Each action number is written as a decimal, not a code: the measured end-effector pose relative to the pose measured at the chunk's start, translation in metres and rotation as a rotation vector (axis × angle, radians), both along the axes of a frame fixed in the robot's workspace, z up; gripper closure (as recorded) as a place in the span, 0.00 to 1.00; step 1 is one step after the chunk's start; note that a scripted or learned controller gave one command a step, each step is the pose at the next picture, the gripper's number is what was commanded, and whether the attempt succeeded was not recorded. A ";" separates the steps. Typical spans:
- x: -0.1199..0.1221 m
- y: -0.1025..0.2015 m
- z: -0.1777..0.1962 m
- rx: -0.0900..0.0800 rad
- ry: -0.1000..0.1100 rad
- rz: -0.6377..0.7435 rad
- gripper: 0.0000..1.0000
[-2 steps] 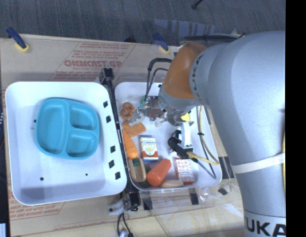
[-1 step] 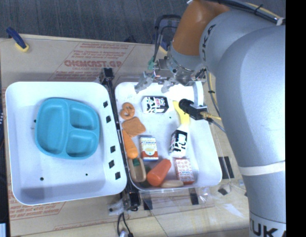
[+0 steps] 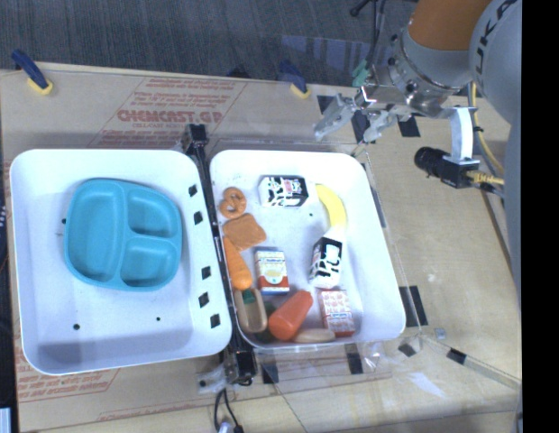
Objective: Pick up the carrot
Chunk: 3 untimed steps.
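The carrot (image 3: pixel 237 265) is a slim orange stick lying along the left wall of the right bin (image 3: pixel 380 242), between a brown toast piece and a small carton. My gripper (image 3: pixel 349 123) hangs above the bin's far rim, well back and to the right of the carrot. Its two fingers are spread apart, open, and nothing is between them.
The right bin also holds a pretzel (image 3: pixel 232 202), toast (image 3: pixel 245 232), a banana (image 3: pixel 332 205), two cow-patterned cartons (image 3: pixel 283 190) (image 3: pixel 326 262), a juice box (image 3: pixel 272 271), a red-orange sausage (image 3: pixel 290 316) and a small box (image 3: pixel 336 311). The left bin holds a blue divided plate (image 3: pixel 123 233).
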<state>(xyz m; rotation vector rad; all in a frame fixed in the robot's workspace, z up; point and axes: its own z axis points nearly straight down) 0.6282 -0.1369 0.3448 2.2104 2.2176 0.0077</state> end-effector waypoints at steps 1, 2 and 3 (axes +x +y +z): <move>0.011 0.033 -0.037 0.005 0.016 0.036 0.00; -0.003 0.030 -0.116 0.004 0.021 -0.011 0.00; 0.029 -0.027 -0.062 0.000 0.007 0.043 0.00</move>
